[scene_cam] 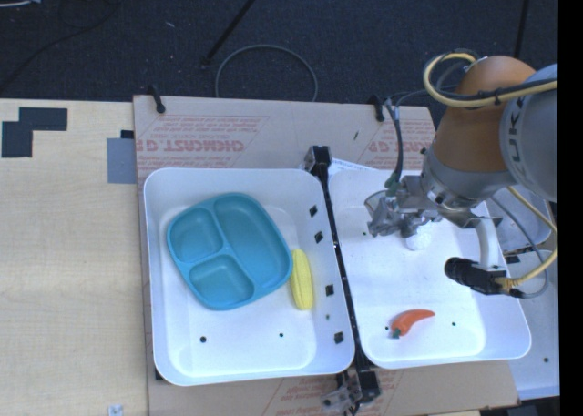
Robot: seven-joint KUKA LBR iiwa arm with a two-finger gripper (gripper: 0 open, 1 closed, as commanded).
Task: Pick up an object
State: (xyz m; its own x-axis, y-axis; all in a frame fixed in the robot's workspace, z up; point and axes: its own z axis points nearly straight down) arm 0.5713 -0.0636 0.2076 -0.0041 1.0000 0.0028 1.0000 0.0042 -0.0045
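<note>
While the left bin point(182, 350) holds a blue divided plate point(228, 250) with three compartments, a yellow corn cob point(301, 279) lies just beside the plate's right edge, touching or almost touching it, close to the black divider between the two bins. Moving right, the right bin point(455, 346) holds an orange chili pepper point(412, 320) with a green stem, lying on the bin floor toward the near side, well apart from the arm. Above it, toward the far side of that bin, the gripper point(398, 216) hangs low over the white floor, pointing left. A small white object point(418, 240) sits just beside the gripper on its near right side; what it is cannot be made out. Whether the gripper is released or clenched cannot be told from this angle. The grey arm point(537, 141) with its orange band point(478, 127) comes in from the right edge.
</note>
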